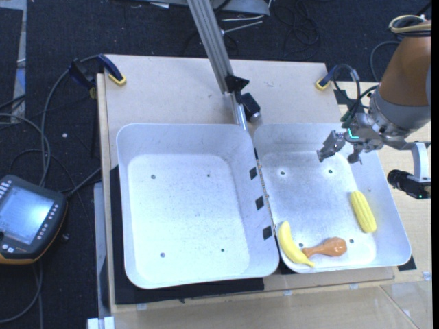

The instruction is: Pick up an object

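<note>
A banana (291,244) lies at the near rim of the right bin (302,177), just beside an orange drumstick-shaped toy (328,248), with a yellow corn cob (362,211) a little further back toward the bin's right wall. None of the three has left the floor of the bin: the pick is, by my reading, not yet begun in earnest. My claw (336,148) hangs above the far part of that bin, well apart from all three objects, its fingers spread a little and nothing between them. The left bin (123,142) sits alongside. What remains for me, I judge, is nearly everything: choose one piece, travel toward the near rim, descend, close on it, and lift it clear of the bin.
</note>
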You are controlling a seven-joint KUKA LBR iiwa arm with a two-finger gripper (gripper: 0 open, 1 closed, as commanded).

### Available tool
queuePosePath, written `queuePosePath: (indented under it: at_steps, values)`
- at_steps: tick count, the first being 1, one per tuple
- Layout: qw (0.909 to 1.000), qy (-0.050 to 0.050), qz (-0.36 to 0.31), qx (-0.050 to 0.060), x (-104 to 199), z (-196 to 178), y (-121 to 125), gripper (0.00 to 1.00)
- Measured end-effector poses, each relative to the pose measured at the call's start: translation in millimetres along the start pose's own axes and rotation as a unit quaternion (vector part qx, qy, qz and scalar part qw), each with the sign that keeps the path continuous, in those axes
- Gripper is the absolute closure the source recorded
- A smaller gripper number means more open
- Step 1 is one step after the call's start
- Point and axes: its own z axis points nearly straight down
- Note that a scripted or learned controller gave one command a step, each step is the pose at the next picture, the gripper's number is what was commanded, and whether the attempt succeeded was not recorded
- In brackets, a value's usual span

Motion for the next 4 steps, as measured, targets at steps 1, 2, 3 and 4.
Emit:
queuePosePath:
  at_steps: [1,2,3,4]
  values:
    - [1.0000,0.000,0.000,0.000,0,0,0,0.00]
    - [1.0000,0.000,0.000,0.002,5,56,8,0.00]
    - [1.0000,0.000,0.000,0.003,9,117,12,0.00]
    - [1.0000,0.000,0.000,0.001,9,127,12,0.00]
